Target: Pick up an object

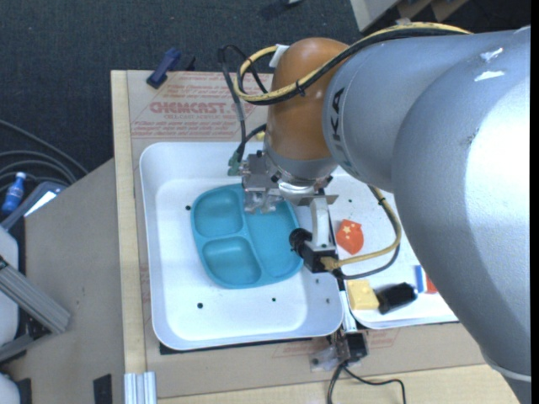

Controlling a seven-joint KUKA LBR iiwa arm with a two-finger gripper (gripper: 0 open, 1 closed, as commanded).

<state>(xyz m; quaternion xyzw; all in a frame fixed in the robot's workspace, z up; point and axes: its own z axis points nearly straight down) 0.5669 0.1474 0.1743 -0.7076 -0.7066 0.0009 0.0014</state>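
Observation:
A blue divided plate (238, 244) with three compartments lies tilted in the left white bin (165, 251). My gripper (262, 199) hangs under the orange wrist band, right over the plate's upper right rim, and seems to touch it there. The big grey arm covers most of the right bin. A red, strawberry-like piece (350, 236) lies in the right bin (421, 314), just right of the wrist.
A yellow block (360, 294) and a black object (394, 296) sit near the right bin's front edge, beside a blue and red item (424, 280) half hidden by the arm. A cable (370, 259) loops down from the wrist. The left bin's floor shows white around the plate.

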